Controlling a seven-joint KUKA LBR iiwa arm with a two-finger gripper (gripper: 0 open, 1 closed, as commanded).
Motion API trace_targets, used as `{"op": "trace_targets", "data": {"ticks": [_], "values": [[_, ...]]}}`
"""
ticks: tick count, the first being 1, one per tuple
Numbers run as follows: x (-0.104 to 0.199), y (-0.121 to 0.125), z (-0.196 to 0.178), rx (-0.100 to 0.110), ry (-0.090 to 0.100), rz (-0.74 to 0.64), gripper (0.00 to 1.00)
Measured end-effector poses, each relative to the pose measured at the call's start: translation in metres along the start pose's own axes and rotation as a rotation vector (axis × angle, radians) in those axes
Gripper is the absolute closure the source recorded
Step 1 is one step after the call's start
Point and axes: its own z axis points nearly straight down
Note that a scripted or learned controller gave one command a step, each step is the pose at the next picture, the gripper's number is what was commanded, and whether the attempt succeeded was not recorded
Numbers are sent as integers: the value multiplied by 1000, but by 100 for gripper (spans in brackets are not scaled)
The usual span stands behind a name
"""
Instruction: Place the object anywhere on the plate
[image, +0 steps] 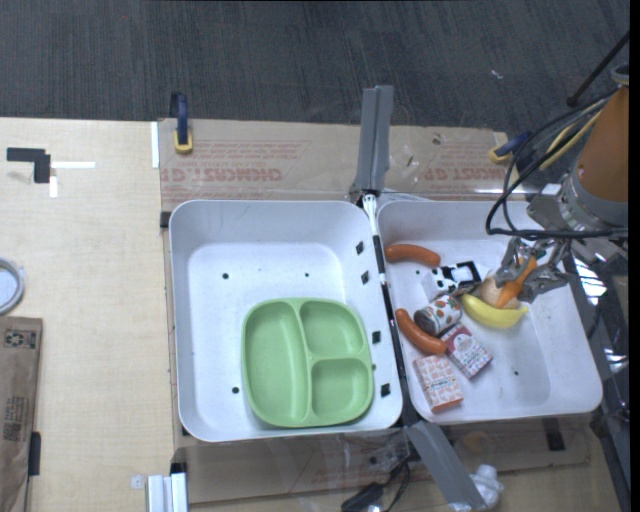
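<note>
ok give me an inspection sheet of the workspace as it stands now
surface: two white bins, left bin and right bin, on a wooden bench
job's things: green divided plate in the left bin, nothing on it
clutter: two sausages, banana, small can, two small cartons, all in the right bin
grippers: gripper low over the banana, finger state unclear
cables: black cables beside the arm
surroundings: tape roll, brown paper bag, clamps

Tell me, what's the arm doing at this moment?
Gripper low in right bin, over toy food pile by banana. Nothing seen held. Green plate waiting in left bin. Divider wall between the two.
</note>
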Motion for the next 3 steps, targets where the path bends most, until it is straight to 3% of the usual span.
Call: {"op": "trace_targets", "data": {"ticks": [1, 2, 3], "values": [[-54, 40, 37, -4, 2, -142, 100], [-101, 100, 9, -2, 1, -117, 100], [-114, 173, 7, -3, 3, -233, 100]]}}
